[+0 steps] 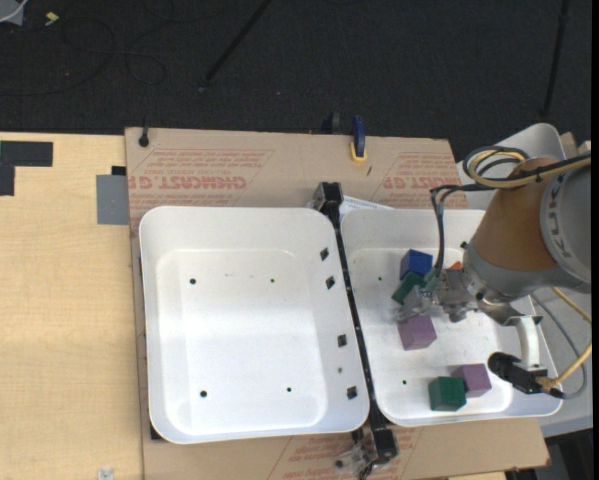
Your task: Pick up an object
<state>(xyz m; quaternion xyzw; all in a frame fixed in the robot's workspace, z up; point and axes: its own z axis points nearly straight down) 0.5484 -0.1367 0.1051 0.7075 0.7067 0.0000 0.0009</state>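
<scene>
Several small blocks lie in the right bin (379,243). A blue block (416,264) sits beside a dark green one (407,287), with a light purple block (417,332) just below them. Near the front lie a green block (446,393) and a purple block (475,379). My gripper (434,296) reaches in from the right, low over the bin, right next to the blue, dark green and light purple blocks. The wrist hides its fingertips.
The left bin (179,238) lies beside the right one, parted by a black-clipped rim (341,298). Cardboard (229,173) lies under both bins. Cables (499,168) loop off the arm, and a black part (514,373) hangs over the right bin's front corner.
</scene>
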